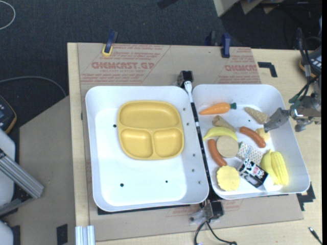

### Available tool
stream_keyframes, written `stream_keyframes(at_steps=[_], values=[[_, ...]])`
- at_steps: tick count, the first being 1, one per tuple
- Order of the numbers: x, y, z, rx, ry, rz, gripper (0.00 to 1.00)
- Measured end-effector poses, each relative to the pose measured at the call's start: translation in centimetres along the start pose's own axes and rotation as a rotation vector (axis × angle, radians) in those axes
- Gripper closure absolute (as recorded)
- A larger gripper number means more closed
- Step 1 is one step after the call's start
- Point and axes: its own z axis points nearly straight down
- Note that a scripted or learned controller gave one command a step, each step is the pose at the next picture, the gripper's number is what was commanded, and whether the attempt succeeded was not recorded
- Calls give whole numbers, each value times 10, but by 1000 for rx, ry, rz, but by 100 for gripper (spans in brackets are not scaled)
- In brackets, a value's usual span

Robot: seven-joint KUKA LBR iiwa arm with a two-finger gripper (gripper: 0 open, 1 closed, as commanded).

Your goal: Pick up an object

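Observation:
The right white bin (286,102) holds several toy foods. An orange carrot (215,108) lies at the back, a banana (220,133) in the middle and a corn cob (278,167) at the front right. Two red sausages (252,136) (216,152) lie either side of a round tan bun (227,146). A yellow round slice (228,177) and a black-and-white packet (253,171) sit near the front. The gripper (277,120) reaches in from the right over the bin's right side, just right of a tan bread piece (256,115) and above the sausage. Nothing shows held in it.
The left white bin (102,167) holds a yellow three-part plate (150,128) toward its back. A black divider strip (194,121) runs between the bins. Blue and yellow clamps (108,46) (225,44) hold the board at the back. Cables hang at the far right.

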Motion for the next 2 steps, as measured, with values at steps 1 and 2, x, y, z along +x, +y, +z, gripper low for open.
stream_keyframes(at_steps=[1,2], values=[[0,2,-6,-12,-3,-3,0],[-4,0,57,-4,0,-2,0]])
